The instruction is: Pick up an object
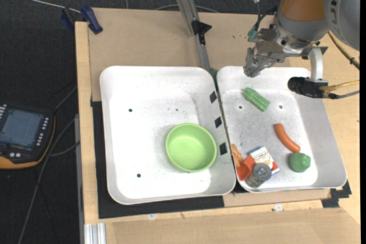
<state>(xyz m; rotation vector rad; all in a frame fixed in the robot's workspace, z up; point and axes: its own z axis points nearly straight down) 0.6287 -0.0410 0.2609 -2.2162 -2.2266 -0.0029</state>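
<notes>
My tool [253,69] hangs over the far rim of the right bin [320,123], and I cannot tell how it is set. The green ridged cucumber-like piece [255,98] lies in that bin just at its six o'clock, apart from it. It is short, bright green and lies slantwise on the white floor.

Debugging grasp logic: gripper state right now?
Gripper: open or shut cannot be told; nothing seen held; above the right bin's far edge, near the green cucumber-like toy.
</notes>
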